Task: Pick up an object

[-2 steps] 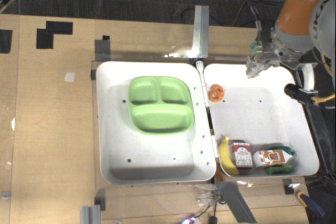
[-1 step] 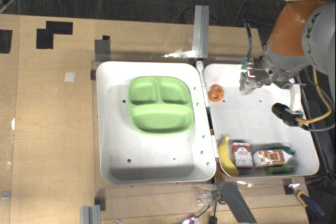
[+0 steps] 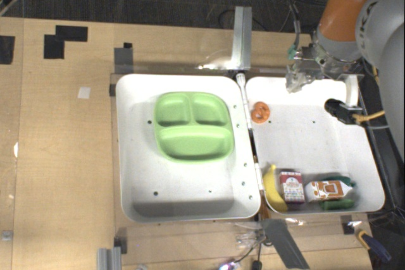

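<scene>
Gripper (image 3: 297,80) hangs over the right bin's (image 3: 316,136) far edge, nothing between its fingers; how wide they stand I cannot tell. Likely poised before choosing a target. Right bin: one donut (image 3: 260,112), one banana (image 3: 272,190), two cartons (image 3: 290,186). Left bin (image 3: 136,148): one green tray (image 3: 193,125).

My arm in the upper right of the frame

I see a rounded grey shell with a broad orange band (image 3: 345,6), a yellow cable looped over the top, thin black cables trailing beside it, and a pale metallic gripper (image 3: 297,80) at its end.
</scene>
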Controlling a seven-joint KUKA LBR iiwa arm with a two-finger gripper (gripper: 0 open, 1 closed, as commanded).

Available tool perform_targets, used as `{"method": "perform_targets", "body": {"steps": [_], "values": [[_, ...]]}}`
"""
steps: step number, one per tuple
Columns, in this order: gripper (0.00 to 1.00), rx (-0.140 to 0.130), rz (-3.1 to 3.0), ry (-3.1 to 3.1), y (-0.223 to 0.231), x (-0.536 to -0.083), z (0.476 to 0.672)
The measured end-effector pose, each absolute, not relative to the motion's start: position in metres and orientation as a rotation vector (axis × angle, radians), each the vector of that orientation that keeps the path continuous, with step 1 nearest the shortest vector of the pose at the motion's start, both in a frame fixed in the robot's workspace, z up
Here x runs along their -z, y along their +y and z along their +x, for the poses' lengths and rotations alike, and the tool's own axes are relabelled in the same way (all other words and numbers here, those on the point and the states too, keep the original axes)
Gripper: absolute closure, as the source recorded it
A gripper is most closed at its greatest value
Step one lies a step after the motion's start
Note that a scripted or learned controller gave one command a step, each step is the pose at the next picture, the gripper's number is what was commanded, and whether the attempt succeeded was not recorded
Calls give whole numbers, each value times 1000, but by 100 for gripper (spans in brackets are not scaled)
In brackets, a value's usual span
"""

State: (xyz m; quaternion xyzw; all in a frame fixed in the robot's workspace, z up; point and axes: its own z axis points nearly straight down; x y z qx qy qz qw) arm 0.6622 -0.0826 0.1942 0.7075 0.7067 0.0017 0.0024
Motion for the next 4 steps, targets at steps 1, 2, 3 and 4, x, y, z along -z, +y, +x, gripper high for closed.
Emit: {"method": "perform_targets", "body": {"steps": [1, 2, 3, 4], "values": [[100, -5, 2269, 2170, -52, -195, 562], [100, -6, 2360, 2072, -55, -185, 551], [100, -4, 2418, 2002, -44, -219, 572], [100, -3, 2447, 1966, -68, -203, 623]]}}
